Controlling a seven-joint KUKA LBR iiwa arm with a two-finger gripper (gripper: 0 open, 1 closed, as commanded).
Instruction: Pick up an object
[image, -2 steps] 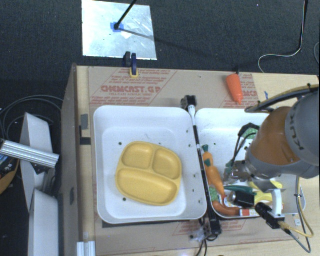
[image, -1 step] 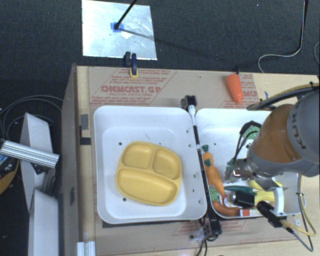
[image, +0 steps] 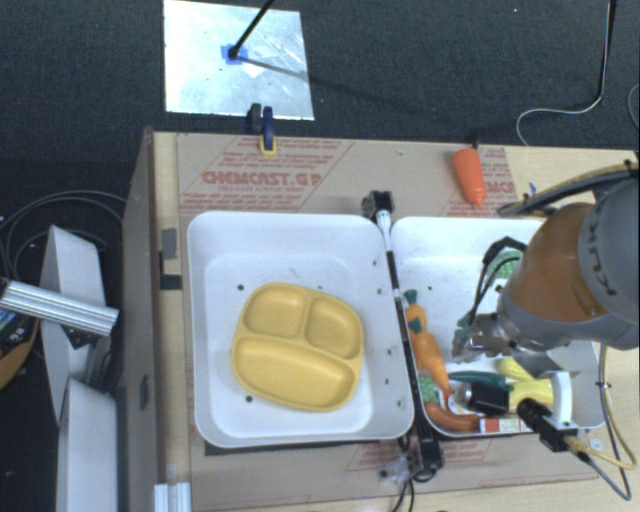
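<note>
The right bin (image: 440, 255) holds several small objects packed along its near-left side. An orange carrot (image: 424, 345) lies by the divider, with a small green piece (image: 436, 384) below it. A dark green item (image: 492, 380), a yellow banana-like piece (image: 522, 372) and an orange curved piece (image: 455, 422) lie near the front wall. My gripper (image: 476, 340) hangs low over this bin, just right of the carrot and above the cluster. The grey and orange arm (image: 560, 275) covers the bin's right half. Nothing visibly sits between the fingers.
The left bin (image: 215, 300) holds a yellow divided plate (image: 297, 345). A second orange carrot (image: 468, 174) lies outside the bins on the bench at the back right. A black divider strip (image: 392, 290) runs between the bins.
</note>
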